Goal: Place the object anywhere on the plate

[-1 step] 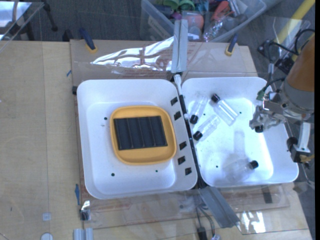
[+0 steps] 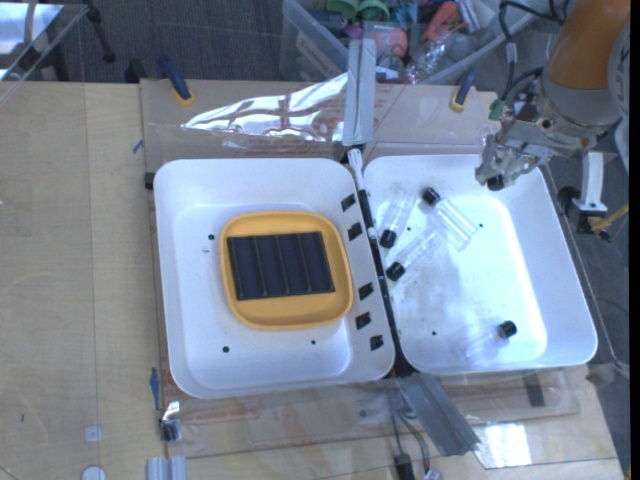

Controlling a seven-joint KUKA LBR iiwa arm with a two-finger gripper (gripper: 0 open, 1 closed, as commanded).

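My pincer (image 2: 497,175) hangs over the far edge of the right bin (image 2: 570,298), close to its far rim, with the orange band of my arm (image 2: 592,38) above it at the right. Whether it stands wide or narrow I cannot tell — it is small and dark against the rim, and nothing shows between its tips.

The things to move are clear plastic vials with black caps, all lying in the right bin. Several lie in a loose cluster (image 2: 425,226) toward the bin's far left part, near the divider; they are hard to separate because they are see-through against the white floor. One more vial (image 2: 490,336) lies alone toward the near right, its black cap pointing right.

The yellow plate (image 2: 288,313) sits in the middle of the left bin (image 2: 190,278) — a rounded square with a dark ribbed panel in its centre. It is well apart from my pincer and from every vial.

Both bins rest side by side on the bench (image 2: 70,268).
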